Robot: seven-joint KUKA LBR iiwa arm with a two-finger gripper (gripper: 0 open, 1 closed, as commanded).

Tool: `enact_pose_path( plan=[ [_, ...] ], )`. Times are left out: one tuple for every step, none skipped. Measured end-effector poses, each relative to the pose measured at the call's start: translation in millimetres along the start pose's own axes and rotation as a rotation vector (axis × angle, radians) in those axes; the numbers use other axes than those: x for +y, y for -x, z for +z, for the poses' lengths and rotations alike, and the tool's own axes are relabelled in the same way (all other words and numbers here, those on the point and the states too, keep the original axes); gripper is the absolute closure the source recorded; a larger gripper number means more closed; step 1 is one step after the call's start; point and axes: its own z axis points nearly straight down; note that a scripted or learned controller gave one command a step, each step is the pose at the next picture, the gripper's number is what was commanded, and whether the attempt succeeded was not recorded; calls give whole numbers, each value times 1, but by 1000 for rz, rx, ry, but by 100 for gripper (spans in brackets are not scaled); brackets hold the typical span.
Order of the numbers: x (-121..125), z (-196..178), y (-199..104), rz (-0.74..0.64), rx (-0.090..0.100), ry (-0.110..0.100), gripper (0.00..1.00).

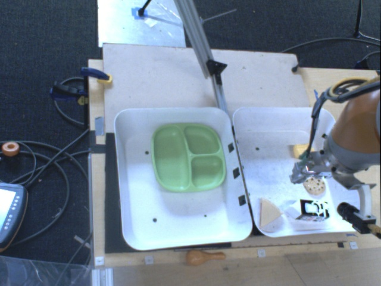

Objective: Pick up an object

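The gripper (305, 173) hangs over the right bin (262, 124) beside a round biscuit (314, 186); its finger state cannot be told, and no lettering is legible

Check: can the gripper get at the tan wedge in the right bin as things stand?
Probably yes. The tan wedge lies bare near the right bin's front-left corner, nothing on top; the gripper hovers just to its right.

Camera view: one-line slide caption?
KUKA arm's gripper hovers over the right bin above a round cookie-like object; a green divided tray sits in the left bin.
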Motion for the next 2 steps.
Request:
enact_pose_path(
  plan=[
    [10,-61,1,-2,-1,2,100],
    [13,-111,1,-2,0,1,100]
  ],
)
